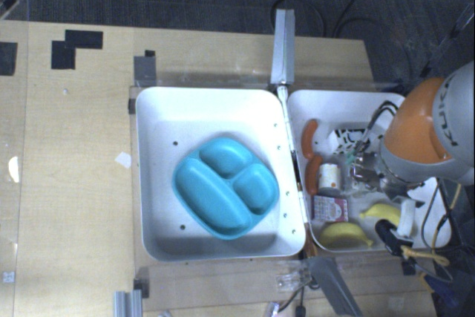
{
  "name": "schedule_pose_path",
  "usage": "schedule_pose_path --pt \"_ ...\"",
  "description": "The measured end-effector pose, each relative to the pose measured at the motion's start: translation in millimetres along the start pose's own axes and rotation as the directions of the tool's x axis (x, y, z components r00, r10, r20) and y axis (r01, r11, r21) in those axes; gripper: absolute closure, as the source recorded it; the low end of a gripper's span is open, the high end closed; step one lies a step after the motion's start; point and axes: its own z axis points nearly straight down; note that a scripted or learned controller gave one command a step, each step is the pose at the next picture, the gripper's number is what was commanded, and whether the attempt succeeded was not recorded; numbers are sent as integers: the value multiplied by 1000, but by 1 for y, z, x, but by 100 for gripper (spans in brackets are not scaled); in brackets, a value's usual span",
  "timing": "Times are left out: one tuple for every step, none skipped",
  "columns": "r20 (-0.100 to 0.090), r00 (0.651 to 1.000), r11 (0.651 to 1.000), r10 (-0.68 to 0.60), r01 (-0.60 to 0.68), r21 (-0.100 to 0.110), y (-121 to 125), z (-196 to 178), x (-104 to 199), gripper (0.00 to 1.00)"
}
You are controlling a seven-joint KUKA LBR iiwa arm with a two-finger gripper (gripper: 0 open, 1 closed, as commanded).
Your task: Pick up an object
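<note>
Reaching in from the right, with the gripper [361,168] down inside the right bin [300,111], amid its clutter. Finger state: cannot tell, metal parts blurred against the items beneath. Nothing seen held.

Candidate objects, all in the right bin:
- 2 red-orange sausage-shaped pieces [309,136] by the bin's left wall, left of the gripper, long axes running near to far.
- Small white cylinder [329,176], just left of the gripper, the closest item on that side.
- Flat printed packet [330,208], nearer and to the left.
- 2 yellow banana-shaped pieces [345,234], at the near edge, long axes running left to right.

Left bin [156,182]: 1 blue divided tray [226,186], well apart from the gripper.

Judgement: white cylinder the likeliest target, needing a short shift left.
</note>
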Motion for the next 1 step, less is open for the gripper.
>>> schedule_pose_path --pt "-1 1000 1000 0 0 -1 38 -86 76 100"
